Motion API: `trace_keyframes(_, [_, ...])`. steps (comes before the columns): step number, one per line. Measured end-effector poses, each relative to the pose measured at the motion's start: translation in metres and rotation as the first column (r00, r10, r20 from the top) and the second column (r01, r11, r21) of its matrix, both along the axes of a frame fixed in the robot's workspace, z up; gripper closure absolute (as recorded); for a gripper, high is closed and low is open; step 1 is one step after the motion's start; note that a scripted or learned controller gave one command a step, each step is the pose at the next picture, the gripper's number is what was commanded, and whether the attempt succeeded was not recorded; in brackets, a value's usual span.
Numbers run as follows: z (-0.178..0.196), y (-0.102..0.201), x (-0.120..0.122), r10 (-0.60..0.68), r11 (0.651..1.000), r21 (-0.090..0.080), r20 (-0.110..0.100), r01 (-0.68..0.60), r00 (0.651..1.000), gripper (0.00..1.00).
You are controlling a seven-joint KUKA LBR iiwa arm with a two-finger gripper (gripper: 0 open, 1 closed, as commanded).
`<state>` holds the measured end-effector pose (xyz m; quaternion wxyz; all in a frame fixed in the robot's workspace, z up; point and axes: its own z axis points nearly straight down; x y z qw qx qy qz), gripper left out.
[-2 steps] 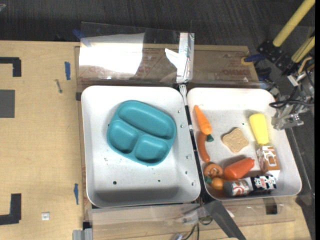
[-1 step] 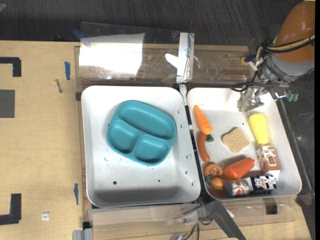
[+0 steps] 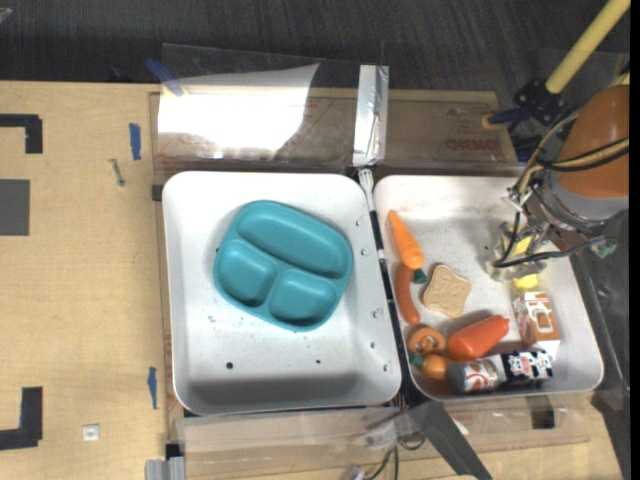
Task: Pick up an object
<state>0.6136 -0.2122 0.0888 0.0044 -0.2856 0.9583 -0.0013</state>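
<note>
The right bin (image 3: 470,193) holds several toy foods. An orange carrot (image 3: 405,240) lies along its left wall, with a reddish sausage (image 3: 405,296) below it. A slice of bread (image 3: 445,290) sits mid-bin. An orange pepper (image 3: 478,336), a small round orange fruit (image 3: 425,341), a red-and-white can (image 3: 478,374) and a dark can (image 3: 527,365) lie along the front. A small orange-and-white box (image 3: 535,318) and a yellow piece (image 3: 526,282) lie at the right. My gripper (image 3: 512,248) hangs over the bin's right part, just above the yellow piece, amid cables.
The left bin (image 3: 190,268) bears a teal divided plate (image 3: 283,263). A ridge separates the two bins (image 3: 372,258). Clear plastic sheeting (image 3: 250,108) stands behind the bins. The arm's orange band (image 3: 600,143) is at the right edge, with a yellow pole (image 3: 590,33) behind it.
</note>
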Motion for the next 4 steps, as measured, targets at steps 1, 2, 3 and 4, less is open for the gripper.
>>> trace_keyframes(1, [0.0,0.062,0.056,0.154,0.988,0.001,0.003,-0.154,0.988,1.0])
trace_keyframes(2, [0.0,0.094,0.056,0.09,0.996,0.002,-0.001,-0.09,0.996,1.0])
trace_keyframes(3, [0.001,0.057,-0.032,0.406,0.914,-0.005,-0.001,-0.406,0.914,1.0])
trace_keyframes(4, [0.009,0.097,-0.099,0.577,0.817,-0.039,0.043,-0.576,0.816,1.0])
